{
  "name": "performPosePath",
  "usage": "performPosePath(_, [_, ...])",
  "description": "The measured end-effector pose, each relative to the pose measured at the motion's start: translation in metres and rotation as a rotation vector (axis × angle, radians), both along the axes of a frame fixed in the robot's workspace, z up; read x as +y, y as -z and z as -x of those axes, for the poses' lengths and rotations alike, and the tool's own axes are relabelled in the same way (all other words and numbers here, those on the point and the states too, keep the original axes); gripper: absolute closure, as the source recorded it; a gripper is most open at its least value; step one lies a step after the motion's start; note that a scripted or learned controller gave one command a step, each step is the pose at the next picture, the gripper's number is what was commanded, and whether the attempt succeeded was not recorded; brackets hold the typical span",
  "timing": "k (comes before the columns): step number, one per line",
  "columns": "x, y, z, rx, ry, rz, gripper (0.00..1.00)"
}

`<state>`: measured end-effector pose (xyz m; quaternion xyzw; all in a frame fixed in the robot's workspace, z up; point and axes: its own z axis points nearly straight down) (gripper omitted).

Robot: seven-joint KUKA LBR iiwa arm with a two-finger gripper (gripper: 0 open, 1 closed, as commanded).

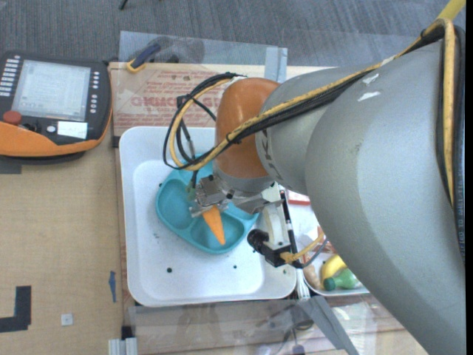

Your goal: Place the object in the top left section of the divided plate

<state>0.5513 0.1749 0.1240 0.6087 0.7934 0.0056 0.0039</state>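
While the big grey arm loomed across from the right, it hid much of the right bin. Below it, the left bin held the teal divided plate. Over the plate hung the gripper, apparently clamped on an orange carrot, which pointed down over a lower section. Released there, the carrot would probably land in the wrong compartment.

You cannot see the far part of the divided plate: the arm covers it. The gripper hides the carrot's upper end. The right bin lies mostly beneath the arm, which the picture's edge cuts.
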Motion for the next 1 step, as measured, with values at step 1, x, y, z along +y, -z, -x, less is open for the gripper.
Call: performPosePath(1, [-0.0821, -0.0244, 0.0460, 0.017, 0.102, 0.004, 1.00])
